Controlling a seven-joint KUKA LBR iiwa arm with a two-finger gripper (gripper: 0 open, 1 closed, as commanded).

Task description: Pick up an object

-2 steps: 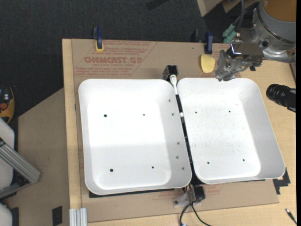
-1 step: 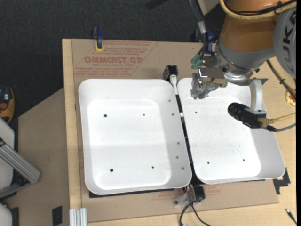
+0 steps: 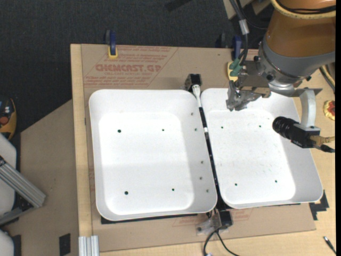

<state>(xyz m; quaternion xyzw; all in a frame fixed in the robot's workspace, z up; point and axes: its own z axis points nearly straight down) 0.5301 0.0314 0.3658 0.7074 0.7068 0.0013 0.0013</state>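
My gripper (image 3: 235,103) hangs from the grey wrist under the orange band, over the far left corner of the right bin (image 3: 266,188). It is close above the bin's white floor, near the rim that divides the two bins. The left bin (image 3: 141,196) lies beside it, and its floor shows small dark dots. A black cylinder (image 3: 292,130) with a cable juts from the arm over the right bin's far right side.
Both bins rest on a brown board (image 3: 133,63) held by a blue clamp (image 3: 111,42) at the back. A black fitting (image 3: 192,81) sits at the far end of the gap between the bins. A metal rail (image 3: 18,183) lies at the left edge.
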